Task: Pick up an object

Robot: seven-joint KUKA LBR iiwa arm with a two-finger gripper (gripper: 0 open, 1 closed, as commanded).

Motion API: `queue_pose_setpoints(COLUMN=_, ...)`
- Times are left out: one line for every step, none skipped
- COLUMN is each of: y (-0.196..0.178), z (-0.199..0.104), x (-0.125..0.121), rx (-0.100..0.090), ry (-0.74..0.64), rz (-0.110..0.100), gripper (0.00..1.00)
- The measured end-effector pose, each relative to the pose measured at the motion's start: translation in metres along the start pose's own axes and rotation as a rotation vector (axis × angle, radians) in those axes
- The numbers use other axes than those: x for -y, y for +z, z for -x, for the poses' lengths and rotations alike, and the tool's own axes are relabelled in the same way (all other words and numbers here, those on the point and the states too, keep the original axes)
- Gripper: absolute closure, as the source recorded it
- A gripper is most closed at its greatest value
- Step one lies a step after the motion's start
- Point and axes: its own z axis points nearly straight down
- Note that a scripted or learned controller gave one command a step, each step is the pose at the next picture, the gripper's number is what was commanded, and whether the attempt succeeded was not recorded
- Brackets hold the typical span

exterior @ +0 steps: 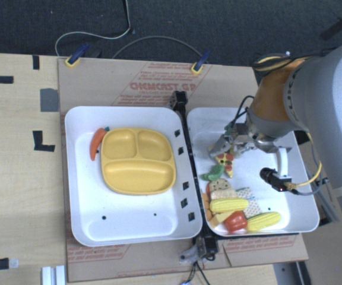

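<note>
Our cardboard-lined bench (153, 88) carries two white bins. Frame centre, the left bin (79, 177) holds a yellow divided plate (138, 160). At right, our gripper (227, 150) hangs over the toy-food pile (236, 203), apparently choosing; whether it grips anything, we cannot tell.

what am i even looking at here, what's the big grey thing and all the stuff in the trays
One camera looks down at a slant on a bench. The big grey thing is a robot arm with an orange band, reaching in from the right. Its gripper, a two-finger claw, is down in the right bin, just above a small red and yellow toy piece; I can't tell whether it grips anything. That bin also has toy food: two corn cobs, a red pepper, a green piece. The left bin holds a yellow divided plate with a toy carrot beside it.
</note>
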Motion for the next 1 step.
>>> queue_pose_setpoints(y=-0.0941, z=-0.0534, x=0.0207, rx=-0.001, ry=-0.005, rz=0.002, gripper=1.0)
